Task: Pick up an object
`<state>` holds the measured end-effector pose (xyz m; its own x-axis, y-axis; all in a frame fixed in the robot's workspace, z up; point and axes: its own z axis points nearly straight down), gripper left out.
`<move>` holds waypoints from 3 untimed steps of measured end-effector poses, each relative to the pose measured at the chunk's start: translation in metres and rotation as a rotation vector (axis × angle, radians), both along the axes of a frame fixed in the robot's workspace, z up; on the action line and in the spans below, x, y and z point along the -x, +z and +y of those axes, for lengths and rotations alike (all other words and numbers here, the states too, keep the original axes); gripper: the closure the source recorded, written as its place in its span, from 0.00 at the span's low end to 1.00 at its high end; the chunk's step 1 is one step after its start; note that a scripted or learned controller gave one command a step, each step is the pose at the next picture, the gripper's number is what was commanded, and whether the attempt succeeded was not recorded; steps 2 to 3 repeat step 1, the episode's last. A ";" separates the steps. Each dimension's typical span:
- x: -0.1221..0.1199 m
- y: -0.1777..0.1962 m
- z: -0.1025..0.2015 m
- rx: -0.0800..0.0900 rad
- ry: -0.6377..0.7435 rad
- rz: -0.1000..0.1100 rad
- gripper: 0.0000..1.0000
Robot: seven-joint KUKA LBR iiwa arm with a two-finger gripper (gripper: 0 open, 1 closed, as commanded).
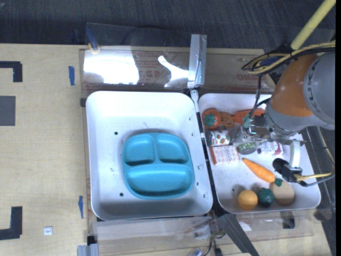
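The right bin (pixel 311 199) holds several small things. A red and white carton (pixel 222 147) lies near its left wall, with a red fruit with a green top (pixel 211 118) behind it. An orange carrot (pixel 259 170) lies in the middle. Along the front edge sit a yellow-orange ball (pixel 247 199), a small green piece (pixel 265 197) and a tan ball (pixel 284 192). My gripper (pixel 248 136) reaches in from the right and hangs low over the bin's back middle, just right of the carton and behind the carrot. Clutter under it hides its tips.
The left bin (pixel 101 143) holds a blue divided tray (pixel 157 164) at its centre. A metal divider post (pixel 197 63) stands behind the gap between the bins. The arm's orange band (pixel 294 89) sits over the right bin's back right corner.
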<state>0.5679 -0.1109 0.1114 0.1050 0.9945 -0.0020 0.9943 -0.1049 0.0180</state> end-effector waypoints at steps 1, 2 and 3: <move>-0.038 0.075 0.048 -0.006 -0.191 0.014 1.00; -0.038 0.075 0.048 -0.006 -0.191 0.014 1.00; -0.038 0.075 0.048 -0.006 -0.191 0.014 1.00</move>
